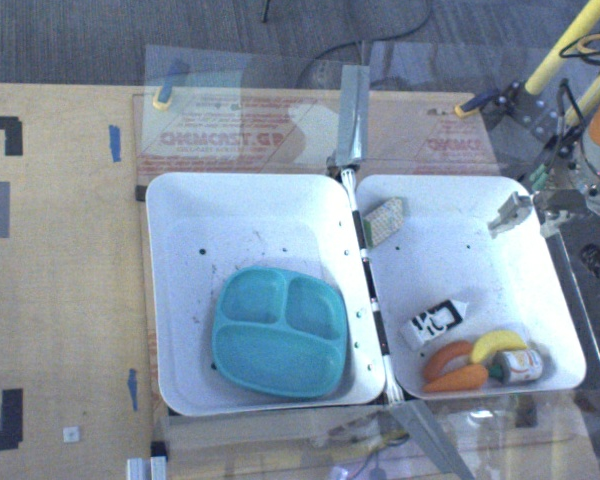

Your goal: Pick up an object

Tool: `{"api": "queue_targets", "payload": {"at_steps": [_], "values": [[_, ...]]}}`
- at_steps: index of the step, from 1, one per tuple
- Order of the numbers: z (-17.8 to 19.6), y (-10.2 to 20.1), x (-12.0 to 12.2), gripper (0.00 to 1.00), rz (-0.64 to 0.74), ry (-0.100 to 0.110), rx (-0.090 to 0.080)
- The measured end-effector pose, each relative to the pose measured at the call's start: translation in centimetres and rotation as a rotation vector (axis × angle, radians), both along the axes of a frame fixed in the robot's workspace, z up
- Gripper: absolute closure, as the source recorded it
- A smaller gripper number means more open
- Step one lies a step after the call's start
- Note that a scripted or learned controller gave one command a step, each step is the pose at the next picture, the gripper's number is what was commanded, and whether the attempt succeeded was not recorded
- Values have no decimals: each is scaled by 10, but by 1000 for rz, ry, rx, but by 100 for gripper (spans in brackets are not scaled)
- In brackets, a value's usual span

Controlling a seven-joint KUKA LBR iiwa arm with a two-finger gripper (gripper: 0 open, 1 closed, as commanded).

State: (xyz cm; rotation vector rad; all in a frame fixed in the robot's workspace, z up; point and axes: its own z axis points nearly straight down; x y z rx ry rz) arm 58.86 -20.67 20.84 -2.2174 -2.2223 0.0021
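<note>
In the right bin [540,298], a grey-green patterned block [384,220] leans against the upper left wall. A small black-and-white carton [437,321] lies near the front. Beside it in the front right corner are an orange carrot-like piece [454,366], a yellow banana [498,344] and a small can with a green end [516,366]. My gripper [510,213] hangs over the bin's upper right corner, well apart from every object, with nothing seen in it. The arm [580,173] enters from the right.
The left bin [180,228] holds a teal divided plate [280,332] at its front right. A metal divider [352,118] stands behind the seam between the bins. A yellow-handled tool [570,38] and cables lie at the upper right.
</note>
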Motion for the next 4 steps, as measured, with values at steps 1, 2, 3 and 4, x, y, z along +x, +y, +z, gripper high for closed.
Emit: {"api": "queue_targets", "payload": {"at_steps": [1,2,3,4], "values": [[-78,35,-42,0,215,0,1],[-112,59,-89,0,500,-4,0],[-78,26,-101,0,541,-4,0],[-120,54,-105,0,619,-9,-5]]}}
